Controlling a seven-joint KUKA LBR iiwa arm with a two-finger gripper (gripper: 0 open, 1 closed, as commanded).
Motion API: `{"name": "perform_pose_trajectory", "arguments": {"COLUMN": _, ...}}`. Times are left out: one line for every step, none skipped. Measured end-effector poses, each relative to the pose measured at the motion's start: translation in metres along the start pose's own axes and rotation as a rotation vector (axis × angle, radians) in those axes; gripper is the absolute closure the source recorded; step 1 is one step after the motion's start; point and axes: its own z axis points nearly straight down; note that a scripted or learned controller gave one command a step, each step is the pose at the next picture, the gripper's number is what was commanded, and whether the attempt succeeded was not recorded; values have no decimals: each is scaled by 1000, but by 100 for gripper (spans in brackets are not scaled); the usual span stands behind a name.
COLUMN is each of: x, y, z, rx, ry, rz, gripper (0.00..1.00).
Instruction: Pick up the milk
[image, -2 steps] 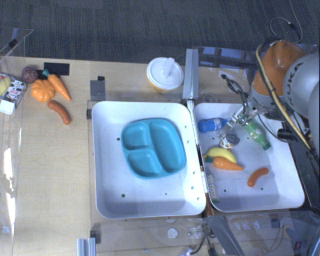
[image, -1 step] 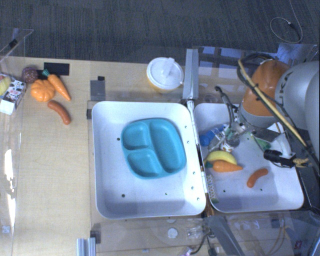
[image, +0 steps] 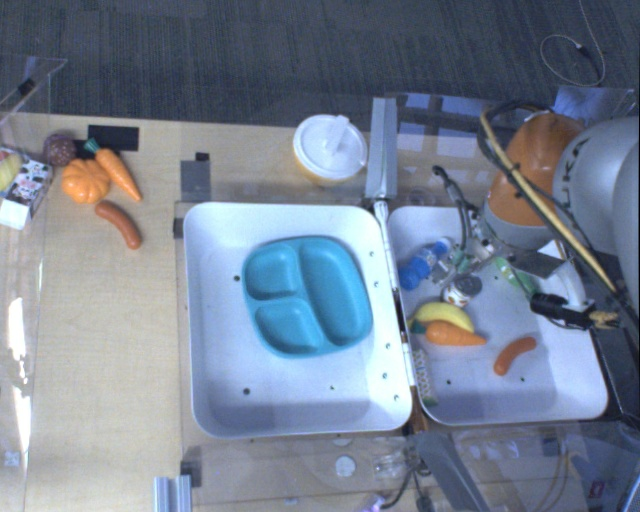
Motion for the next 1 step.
{"name": "perform_pose_trajectory", "arguments": {"x": 0, "y": 0, "z": 0, "rx": 0, "ry": 0, "rz": 0, "gripper": 0}}
